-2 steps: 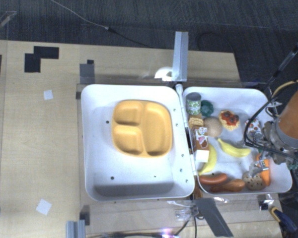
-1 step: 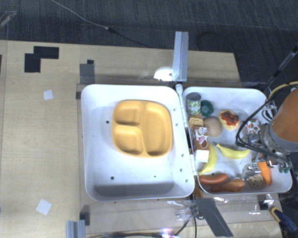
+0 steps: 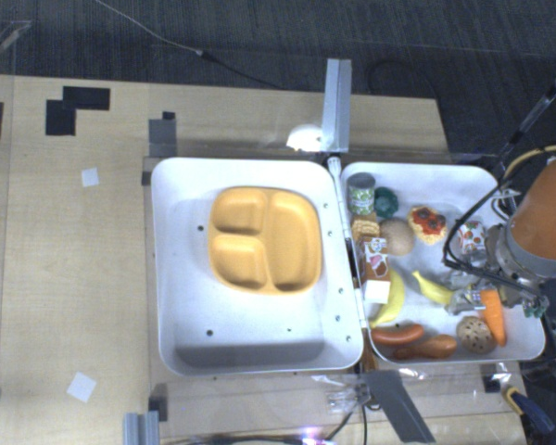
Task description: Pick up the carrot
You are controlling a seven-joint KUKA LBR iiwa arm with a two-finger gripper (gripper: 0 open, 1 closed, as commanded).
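Claw seemingly touching carrot

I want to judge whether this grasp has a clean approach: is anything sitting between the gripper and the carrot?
Nothing visible does. The gripper is right at the carrot's upper end in the right bin. A cookie lies close beside the carrot on its left, crowding that side.

A yellow divided plate sits in the left bin. The right bin holds two bananas (one small), sausages and a cookie.
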